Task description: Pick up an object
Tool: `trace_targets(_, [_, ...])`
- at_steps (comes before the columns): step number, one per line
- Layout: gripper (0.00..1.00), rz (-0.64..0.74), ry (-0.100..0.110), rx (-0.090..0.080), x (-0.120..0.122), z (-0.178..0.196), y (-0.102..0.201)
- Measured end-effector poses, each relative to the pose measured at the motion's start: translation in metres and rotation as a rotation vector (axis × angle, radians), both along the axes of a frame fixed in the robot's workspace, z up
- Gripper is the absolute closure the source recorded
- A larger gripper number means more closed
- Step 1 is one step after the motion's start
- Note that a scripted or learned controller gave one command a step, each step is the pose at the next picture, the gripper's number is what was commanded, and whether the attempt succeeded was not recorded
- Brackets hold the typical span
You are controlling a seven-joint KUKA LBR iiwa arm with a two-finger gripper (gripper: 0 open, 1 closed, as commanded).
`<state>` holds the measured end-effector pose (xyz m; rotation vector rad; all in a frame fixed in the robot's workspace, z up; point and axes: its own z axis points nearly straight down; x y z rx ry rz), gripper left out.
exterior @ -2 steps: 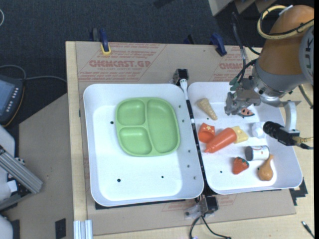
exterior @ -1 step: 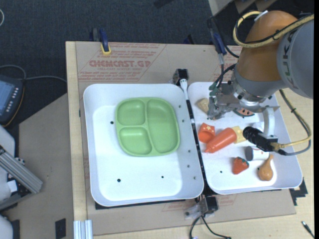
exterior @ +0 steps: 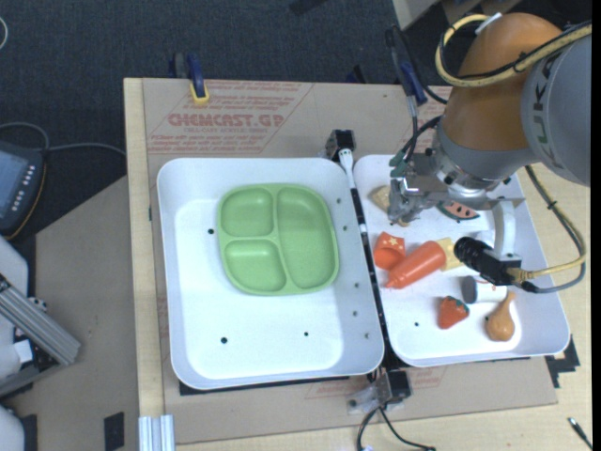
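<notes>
The gripper (exterior: 404, 209) is seen low over the right bin (exterior: 540, 332); whether it is spread or closed cannot be told. Just below it, a carrot (exterior: 416, 264), orange block (exterior: 389, 250), strawberry (exterior: 452, 312) and pear (exterior: 500, 320) are scattered. A green plate (exterior: 278, 239) is held by the left bin (exterior: 188, 280).

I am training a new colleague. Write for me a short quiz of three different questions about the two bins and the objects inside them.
1. True or false: the green divided plate lies in the left bin.
2. Which bin does the gripper hang over? A) left bin B) right bin C) neither
3. Fill the gap: the orange carrot lies in the right bin, touching a smaller ___ piece on its left.

Key
1. True.
2. B: it is above the upper left part of that bin.
3. Red.
</notes>
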<state>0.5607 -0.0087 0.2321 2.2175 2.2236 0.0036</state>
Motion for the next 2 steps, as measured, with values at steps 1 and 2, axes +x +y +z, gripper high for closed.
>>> trace_targets(1, [1.0, -0.001, 0.001, 0.0, 0.0132, -0.0026, 0.0089])
trace_targets(2, [1.0, -0.003, 0.003, 0.0, 0.0067, 0.003, 0.0014])
